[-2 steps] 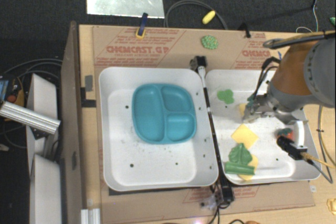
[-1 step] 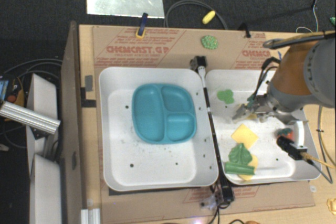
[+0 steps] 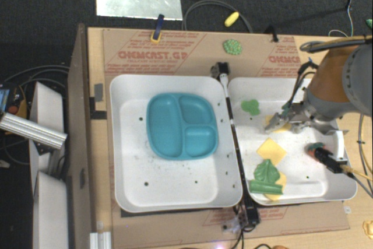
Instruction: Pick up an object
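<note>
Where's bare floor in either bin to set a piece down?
Left bin: bare floor all round the blue divided plate, widest along its near edge. Right bin: crowded, with the end effector, green piece, yellow block and leafy toy; a bare patch at its near-right corner.

Arm: grey, rounded metal casing, bulky in form.
Band: broad, orange, wrapped above the wrist.
Wrist: grey, narrowing below the band.
Cables: thin and dark, looping beside the band.
Pincer: pale silver-grey metal, small angular parts; finer detail blurred.
</note>
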Controlling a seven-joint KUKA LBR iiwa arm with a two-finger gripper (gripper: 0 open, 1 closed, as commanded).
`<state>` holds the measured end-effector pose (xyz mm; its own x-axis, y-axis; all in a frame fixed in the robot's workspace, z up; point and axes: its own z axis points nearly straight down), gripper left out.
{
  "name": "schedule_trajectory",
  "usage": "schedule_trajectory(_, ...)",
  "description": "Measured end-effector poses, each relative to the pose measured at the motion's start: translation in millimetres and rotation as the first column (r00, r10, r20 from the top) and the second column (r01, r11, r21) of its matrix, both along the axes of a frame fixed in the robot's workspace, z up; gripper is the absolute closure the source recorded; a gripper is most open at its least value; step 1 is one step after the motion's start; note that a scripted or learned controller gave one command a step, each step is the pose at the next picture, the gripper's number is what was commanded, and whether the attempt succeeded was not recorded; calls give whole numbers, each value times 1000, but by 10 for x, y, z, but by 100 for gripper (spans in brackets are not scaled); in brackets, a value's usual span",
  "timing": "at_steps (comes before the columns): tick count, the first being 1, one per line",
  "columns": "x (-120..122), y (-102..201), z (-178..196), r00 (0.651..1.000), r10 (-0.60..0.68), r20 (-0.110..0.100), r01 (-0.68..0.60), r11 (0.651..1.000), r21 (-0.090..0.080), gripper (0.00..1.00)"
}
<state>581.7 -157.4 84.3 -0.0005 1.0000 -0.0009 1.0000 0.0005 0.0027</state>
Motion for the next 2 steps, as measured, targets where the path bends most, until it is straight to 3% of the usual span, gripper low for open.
schedule_trajectory(1, 497, 203, 13, 1000, 7, 4, -7, 1000, 0, 0)
schedule_trajectory(2, 183, 182, -1, 1000, 0, -3, 0, 1000, 1, 0)
